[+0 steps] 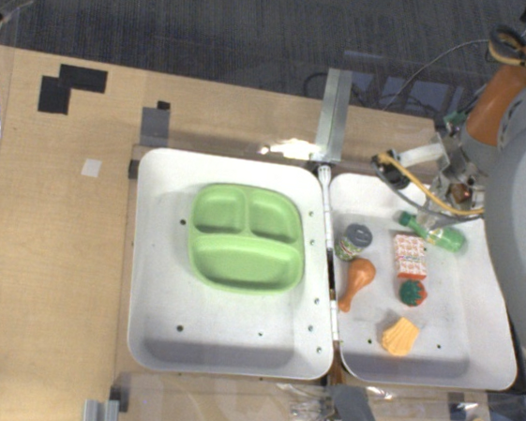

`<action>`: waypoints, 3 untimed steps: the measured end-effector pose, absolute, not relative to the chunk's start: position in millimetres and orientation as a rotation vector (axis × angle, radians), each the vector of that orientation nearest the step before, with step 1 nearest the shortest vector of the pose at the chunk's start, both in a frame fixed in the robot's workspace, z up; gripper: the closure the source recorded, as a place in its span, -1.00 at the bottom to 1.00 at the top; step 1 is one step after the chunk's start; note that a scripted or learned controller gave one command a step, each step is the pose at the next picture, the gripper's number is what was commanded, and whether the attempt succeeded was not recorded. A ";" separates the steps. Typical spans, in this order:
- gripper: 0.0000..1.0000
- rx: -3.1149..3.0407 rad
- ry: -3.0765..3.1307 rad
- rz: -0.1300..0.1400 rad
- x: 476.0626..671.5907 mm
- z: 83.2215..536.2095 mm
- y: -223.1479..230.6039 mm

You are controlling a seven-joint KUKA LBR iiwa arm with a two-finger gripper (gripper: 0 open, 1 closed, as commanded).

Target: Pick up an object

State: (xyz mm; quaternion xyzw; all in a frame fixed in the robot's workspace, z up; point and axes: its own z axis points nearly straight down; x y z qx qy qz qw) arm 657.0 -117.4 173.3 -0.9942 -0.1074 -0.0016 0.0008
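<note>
The gripper [446,193] hangs over the far right corner of the right bin [472,365], and the nearest candidate is the green bottle [435,232], lying just toward the camera from the tool, close beneath it. The bottle lies on its side with its long axis running roughly left to right across the bin, tilted slightly down toward the right, so a grasp would have to close across its narrow width. Whether the jaws are spread or pressed together cannot be told; the wrist hardware and yellow cabling hide them, and nothing can be seen between them. Other objects lie farther toward the near edge: a red and white box [411,255] beside a small red and green fruit [411,291], a grey can [357,236], an orange gourd-shaped toy [357,282], and a yellow block [400,336]. The left bin [150,334] carries a green divided tray [246,237], well apart from the arm. By my judgement, the bottle is the likely target.
</note>
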 end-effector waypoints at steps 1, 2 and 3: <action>1.00 -3.123 -0.323 -0.006 663.1 185.7 -74.1; 1.00 -3.123 -0.318 -0.005 662.5 200.0 -72.6; 1.00 -3.122 -0.322 -0.004 663.8 204.0 -56.5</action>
